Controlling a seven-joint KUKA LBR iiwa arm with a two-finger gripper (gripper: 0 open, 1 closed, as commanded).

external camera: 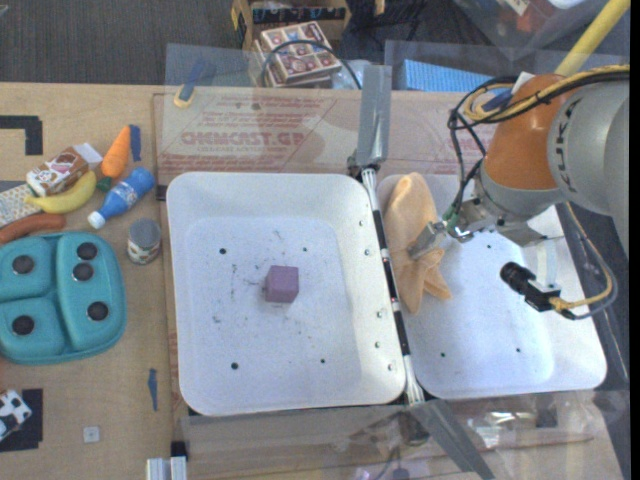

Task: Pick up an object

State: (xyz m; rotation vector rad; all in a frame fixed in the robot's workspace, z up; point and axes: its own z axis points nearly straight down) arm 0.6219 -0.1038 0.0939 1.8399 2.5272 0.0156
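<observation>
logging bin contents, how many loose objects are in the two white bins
2: a purple block lies mid left bin; a tan cloth lies along the right bin's left edge by the gripper. The arm may hide more.

Two white bins look like smooth, faintly glossy plastic. Just left of the metal gripper (432,240), a tan cloth (415,236) lies soft, matt and crumpled. Well left of it, a purple cube (281,284) looks matt. The bench (60,118) beyond appears pale wood.
</observation>
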